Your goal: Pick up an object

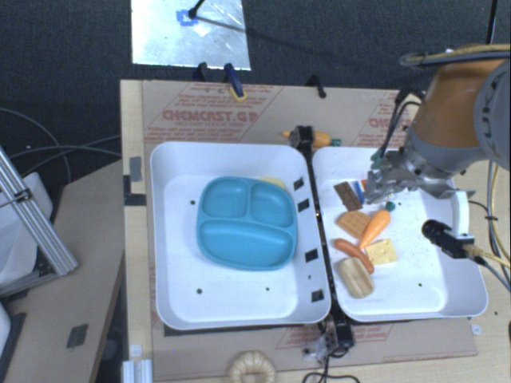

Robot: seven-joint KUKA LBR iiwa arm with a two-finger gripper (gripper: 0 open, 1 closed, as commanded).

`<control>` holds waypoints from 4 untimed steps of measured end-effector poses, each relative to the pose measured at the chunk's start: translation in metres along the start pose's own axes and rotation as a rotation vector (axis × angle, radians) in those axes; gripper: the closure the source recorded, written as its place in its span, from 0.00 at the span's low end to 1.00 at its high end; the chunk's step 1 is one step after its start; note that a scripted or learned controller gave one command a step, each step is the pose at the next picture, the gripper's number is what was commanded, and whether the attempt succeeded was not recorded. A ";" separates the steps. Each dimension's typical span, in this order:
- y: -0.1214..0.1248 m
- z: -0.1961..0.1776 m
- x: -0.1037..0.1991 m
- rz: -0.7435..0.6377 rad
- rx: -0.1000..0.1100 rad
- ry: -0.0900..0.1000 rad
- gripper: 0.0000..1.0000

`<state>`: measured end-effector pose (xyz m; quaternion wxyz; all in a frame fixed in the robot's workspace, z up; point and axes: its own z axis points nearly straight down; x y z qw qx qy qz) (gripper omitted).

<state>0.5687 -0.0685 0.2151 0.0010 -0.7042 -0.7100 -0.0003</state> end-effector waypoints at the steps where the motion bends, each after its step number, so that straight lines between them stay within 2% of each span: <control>1: -0.025 -0.006 0.040 0.000 0.000 0.000 1.00; 2: -0.043 -0.017 0.088 -0.001 -0.001 0.001 1.00; 3: -0.045 -0.017 0.125 0.000 -0.002 0.000 1.00; 4: -0.049 -0.016 0.114 0.007 -0.001 -0.001 1.00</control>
